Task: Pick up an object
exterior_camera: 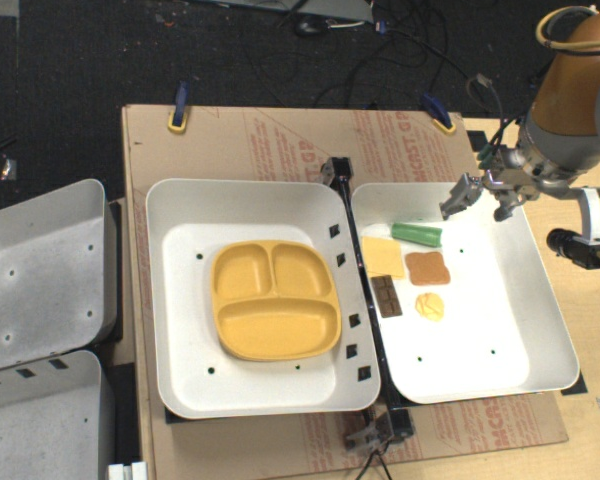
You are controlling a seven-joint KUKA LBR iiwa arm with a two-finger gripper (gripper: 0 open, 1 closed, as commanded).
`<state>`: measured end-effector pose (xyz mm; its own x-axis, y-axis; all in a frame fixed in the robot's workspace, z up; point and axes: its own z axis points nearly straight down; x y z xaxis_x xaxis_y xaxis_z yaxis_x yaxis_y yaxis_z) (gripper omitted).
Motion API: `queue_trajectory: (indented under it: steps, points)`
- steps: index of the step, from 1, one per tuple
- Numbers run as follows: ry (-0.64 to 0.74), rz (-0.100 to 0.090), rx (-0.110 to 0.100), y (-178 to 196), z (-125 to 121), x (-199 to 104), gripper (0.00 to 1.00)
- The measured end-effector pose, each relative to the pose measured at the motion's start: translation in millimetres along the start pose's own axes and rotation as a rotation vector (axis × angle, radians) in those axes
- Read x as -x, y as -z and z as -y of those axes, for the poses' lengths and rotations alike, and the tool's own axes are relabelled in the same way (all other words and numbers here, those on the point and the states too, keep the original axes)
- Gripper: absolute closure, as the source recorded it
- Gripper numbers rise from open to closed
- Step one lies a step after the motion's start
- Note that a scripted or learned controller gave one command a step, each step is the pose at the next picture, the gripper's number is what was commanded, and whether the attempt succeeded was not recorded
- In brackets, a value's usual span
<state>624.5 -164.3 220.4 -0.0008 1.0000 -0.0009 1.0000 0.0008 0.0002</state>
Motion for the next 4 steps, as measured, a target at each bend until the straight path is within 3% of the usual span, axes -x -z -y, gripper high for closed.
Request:
queue_trajectory:
  steps: [2, 3, 4]
  points:
    - [-0.002, -0.001, -0.005, -105.6, 10.1, -0.7, 0.00]
    - [-0.002, -0.001, -0.002, -129.1, 10.1, -1.4, 0.00]
    - [-0.002, 0.001, 0.004, -116.4, 8.6, -1.0, 1.00]
